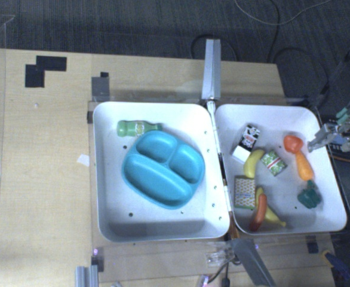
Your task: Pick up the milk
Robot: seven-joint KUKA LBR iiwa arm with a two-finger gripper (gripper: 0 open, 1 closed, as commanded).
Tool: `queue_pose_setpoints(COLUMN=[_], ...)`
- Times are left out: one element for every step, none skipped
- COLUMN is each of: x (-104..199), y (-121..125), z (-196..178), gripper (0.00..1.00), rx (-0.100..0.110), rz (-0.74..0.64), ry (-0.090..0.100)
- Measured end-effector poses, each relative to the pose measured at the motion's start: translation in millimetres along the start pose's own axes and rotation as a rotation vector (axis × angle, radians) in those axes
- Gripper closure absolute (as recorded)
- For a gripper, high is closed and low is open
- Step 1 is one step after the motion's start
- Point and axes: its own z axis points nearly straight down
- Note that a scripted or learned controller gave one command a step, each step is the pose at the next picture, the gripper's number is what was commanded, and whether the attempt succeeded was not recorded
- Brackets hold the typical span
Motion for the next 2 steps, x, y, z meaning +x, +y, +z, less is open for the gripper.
queue_pose_setpoints(x=[39,69], y=[-27,37], z=[67,83], gripper=[0.0,0.0], rx=[0.0,0.0], rz=[-0.006,-0.045], ry=[0.001,0.002])
